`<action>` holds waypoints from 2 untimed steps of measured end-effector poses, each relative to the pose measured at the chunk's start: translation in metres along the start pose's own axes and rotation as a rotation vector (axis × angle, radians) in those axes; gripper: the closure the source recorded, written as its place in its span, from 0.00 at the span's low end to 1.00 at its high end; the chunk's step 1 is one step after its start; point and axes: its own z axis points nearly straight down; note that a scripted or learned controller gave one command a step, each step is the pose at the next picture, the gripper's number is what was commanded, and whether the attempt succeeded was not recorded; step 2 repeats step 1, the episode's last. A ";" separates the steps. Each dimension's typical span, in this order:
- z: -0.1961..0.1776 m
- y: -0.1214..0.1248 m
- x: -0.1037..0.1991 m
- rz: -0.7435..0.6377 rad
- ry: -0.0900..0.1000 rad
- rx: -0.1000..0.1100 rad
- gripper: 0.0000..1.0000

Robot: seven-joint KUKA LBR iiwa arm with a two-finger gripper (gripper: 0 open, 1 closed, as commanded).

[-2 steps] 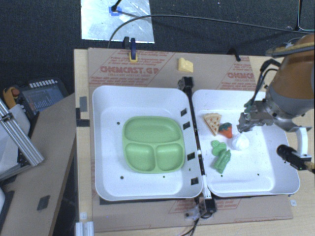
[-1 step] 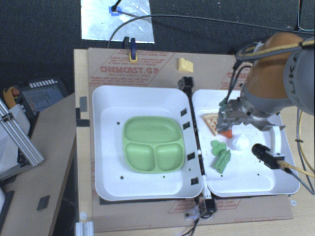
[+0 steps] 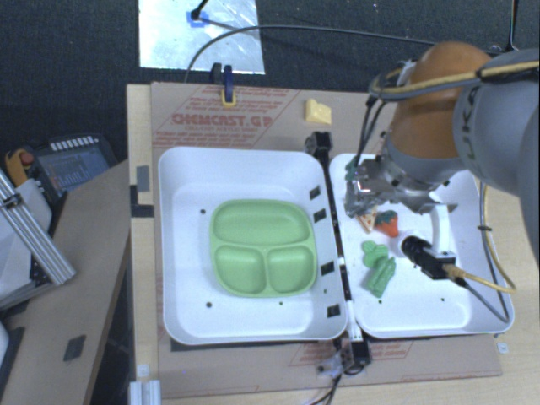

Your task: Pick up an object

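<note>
One fixed overhead camera looks slantwise down on both bins.

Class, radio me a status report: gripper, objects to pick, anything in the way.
Gripper over right bin. Orange piece beside it, green pieces nearer camera. Green tray in left bin, out of the way.

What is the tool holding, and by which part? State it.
Cannot be told. The tool sits right by a small orange-red piece in the right bin; any grip is hidden.
</note>
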 end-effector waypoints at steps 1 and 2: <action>0.012 0.010 0.048 0.001 -0.001 0.001 1.00; 0.012 0.010 0.048 0.001 -0.001 0.001 1.00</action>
